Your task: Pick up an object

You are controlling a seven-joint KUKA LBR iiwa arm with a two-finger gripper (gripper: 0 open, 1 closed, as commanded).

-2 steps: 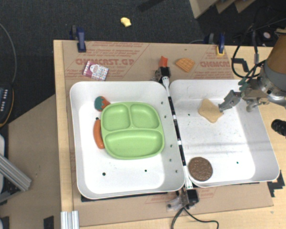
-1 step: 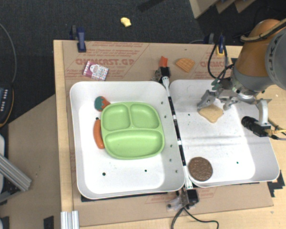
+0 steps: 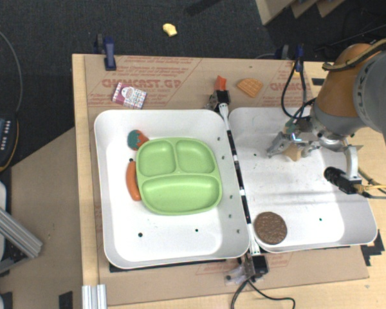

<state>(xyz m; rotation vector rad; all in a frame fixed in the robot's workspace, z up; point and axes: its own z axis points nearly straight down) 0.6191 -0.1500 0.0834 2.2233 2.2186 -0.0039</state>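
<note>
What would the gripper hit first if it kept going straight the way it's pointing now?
The gripper points down into the right bin, at that bin's upper part. Going straight on, it would likely meet the bin's white floor first; a small tan piece sits right at its tip. Depth is unclear.

You are looking at a robotics lab or test cell, not a home. The bench point(image 3: 83, 172) is a plywood board stamped with red lettering, held down by blue clamps point(image 3: 107, 51) at its back edge. Two shallow white bins point(image 3: 116, 237) sit side by side on it, joined by small brackets. Black cables point(image 3: 289, 89) loop over the board. The grey and orange industrial arm point(image 3: 354, 89) reaches in above dark carpet point(image 3: 45, 18), and aluminium framing point(image 3: 13, 227) stands at the left.
</note>
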